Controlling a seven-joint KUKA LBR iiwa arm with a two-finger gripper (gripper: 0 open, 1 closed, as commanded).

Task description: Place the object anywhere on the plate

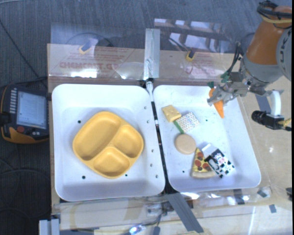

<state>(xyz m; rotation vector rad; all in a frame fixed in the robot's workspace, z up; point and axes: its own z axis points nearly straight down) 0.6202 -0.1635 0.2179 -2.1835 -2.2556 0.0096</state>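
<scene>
We note the yellow plate [108, 143], three-compartment, sitting in the left bin [63, 97] and bearing nothing yet, so the placing itself is not done. The gripper [221, 98] hangs over the right bin [245, 146] near its far right corner, and an orange carrot-like piece [219, 107] shows between its fingers, which appear clamped on it; we judge the pickup as achieved and the carry across the divider and the release as what is left. The piece looks lifted rather than resting on the bin floor, though the slanted view makes this uncertain. Its long axis runs roughly from the far edge toward the near edge, tapered tip pointing toward the near side and slightly right, thick end up in the fingers. Left in the right bin: a cheese wedge [171, 113], a patterned block [188, 122], a round cookie [185, 144], a pizza slice [200, 163], and a black-and-white piece [219, 163].
</scene>
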